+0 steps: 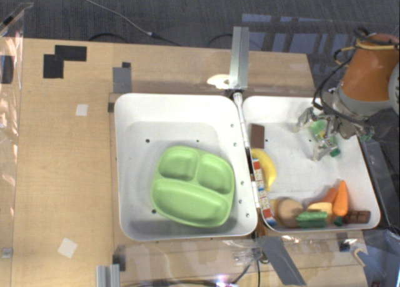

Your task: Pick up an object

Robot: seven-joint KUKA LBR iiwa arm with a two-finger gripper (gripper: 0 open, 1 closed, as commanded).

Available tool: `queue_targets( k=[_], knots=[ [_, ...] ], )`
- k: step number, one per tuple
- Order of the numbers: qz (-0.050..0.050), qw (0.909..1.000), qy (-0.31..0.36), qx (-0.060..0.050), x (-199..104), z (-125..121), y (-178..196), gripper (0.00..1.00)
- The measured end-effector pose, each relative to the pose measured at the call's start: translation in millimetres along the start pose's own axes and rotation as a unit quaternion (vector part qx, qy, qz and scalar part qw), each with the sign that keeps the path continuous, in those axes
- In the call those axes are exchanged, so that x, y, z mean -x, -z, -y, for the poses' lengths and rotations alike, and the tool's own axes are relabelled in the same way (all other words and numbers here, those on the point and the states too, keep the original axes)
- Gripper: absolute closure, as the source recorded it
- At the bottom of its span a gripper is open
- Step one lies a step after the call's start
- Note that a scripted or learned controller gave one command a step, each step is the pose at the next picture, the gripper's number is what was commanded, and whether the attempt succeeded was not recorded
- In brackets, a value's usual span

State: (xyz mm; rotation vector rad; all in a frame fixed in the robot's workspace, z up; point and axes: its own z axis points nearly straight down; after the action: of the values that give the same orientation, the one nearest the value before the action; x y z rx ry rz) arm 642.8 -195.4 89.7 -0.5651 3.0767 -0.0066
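Arm w/ orange band (370, 73) comes in from the right, wrist over the upper right part of the right bin (284, 154). Gripper (325, 135) hangs low over that bin's upper right area, fingers pointing down toward the floor of the bin. A small green object (320, 127) sits right at the fingers, another bit of green (335, 152) just below them. Can't tell if the jaws are released or clenched, nor whether the green object is actually between them; too small & cluttered w/ cables there.

Right bin contents: brown rectangular block (257, 134) near the upper left, close to the divider; yellow banana (267, 167) just below it, along the left wall. Along the bottom edge a cluster: round tan/brown item (287, 209), green flat piece (311, 218) beside it, pale yellow piece (320, 207) touching on top, orange carrot (340, 197) tilted upright-ish at right, dark brown piece (359, 217) in the bottom right corner. All of these are well apart from the gripper.

Left bin (134, 154) holds a green divided plate (194, 186), three compartments, lying lower-centre, slightly rotated.

Both bins sit side by side on the wooden tabletop (62, 167). Black marks (62, 59) at the tabletop's upper left. Metal bracket (239, 54) stands behind the seam between bins.
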Motion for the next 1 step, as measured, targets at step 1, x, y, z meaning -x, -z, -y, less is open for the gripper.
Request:
queue_targets(
  k=[1],
  knots=[
    [0.002, 0.9895, 0.145, -0.002, 25.1, 21.1, 2.8, 0.00]
  ],
)
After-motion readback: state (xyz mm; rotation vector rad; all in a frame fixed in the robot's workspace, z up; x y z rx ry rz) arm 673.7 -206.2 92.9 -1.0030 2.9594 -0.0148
